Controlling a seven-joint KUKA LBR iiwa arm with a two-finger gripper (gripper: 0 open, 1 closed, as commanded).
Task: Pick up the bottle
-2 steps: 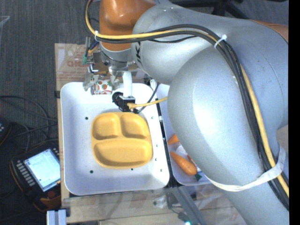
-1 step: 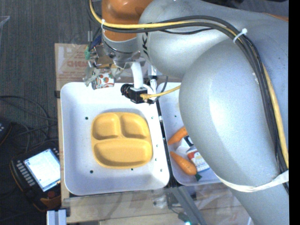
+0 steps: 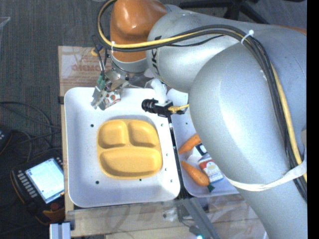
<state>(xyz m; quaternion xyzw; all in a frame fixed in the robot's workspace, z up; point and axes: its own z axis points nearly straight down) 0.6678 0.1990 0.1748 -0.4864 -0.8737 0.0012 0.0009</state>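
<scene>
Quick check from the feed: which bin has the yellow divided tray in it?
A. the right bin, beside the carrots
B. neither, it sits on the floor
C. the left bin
C: the yellow divided tray lies flat in the left bin, while the two carrots lie in the right bin.

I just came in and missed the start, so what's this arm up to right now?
The grey arm's claw is down in the far corner of the left white bin, with a small red-and-white item at its fingertips; a firm grip is not clear. A yellow divided plastic tray lies mid-bin. The right bin has two orange carrots and a red-labelled white bottle, untouched.
</scene>
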